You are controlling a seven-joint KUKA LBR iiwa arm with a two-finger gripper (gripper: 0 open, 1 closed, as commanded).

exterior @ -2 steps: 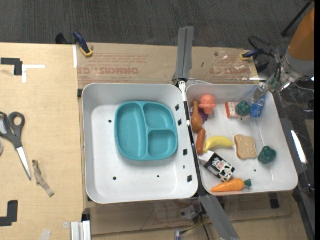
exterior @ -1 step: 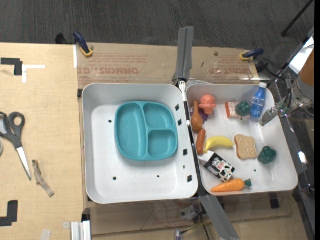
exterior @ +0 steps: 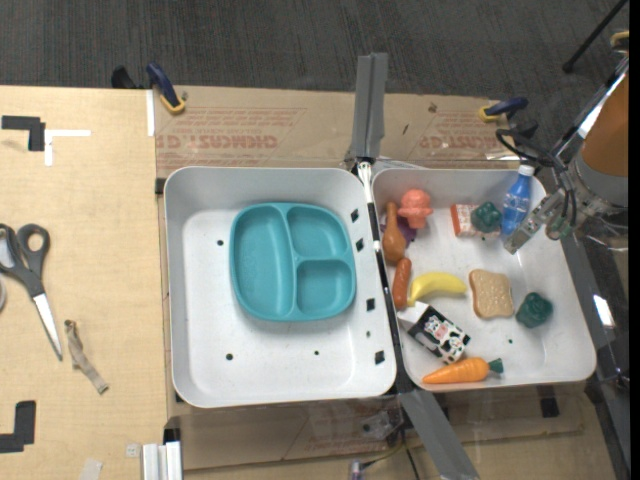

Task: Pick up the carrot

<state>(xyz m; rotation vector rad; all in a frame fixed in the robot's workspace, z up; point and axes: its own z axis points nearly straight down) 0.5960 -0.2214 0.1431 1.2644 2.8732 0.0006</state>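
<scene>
Lowest in the right white bin (exterior: 575, 308), near its front wall, the orange plastic carrot with a green top (exterior: 460, 371) lies on its side, just beside a black-and-white patterned box (exterior: 440, 334). Further back are a yellow banana (exterior: 438, 286) and a bread slice (exterior: 490, 294). Well apart, the tool (exterior: 528, 230) hovers by a blue bottle (exterior: 516, 198), fingers spread and gripping nothing.

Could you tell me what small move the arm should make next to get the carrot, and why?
Probably it should travel toward the near edge of the right bin and stop above the carrot. The gripper sits at the far right side of that bin, beside the blue bottle, while the carrot lies apart from it along the near wall, next to the black-and-white card.
</scene>
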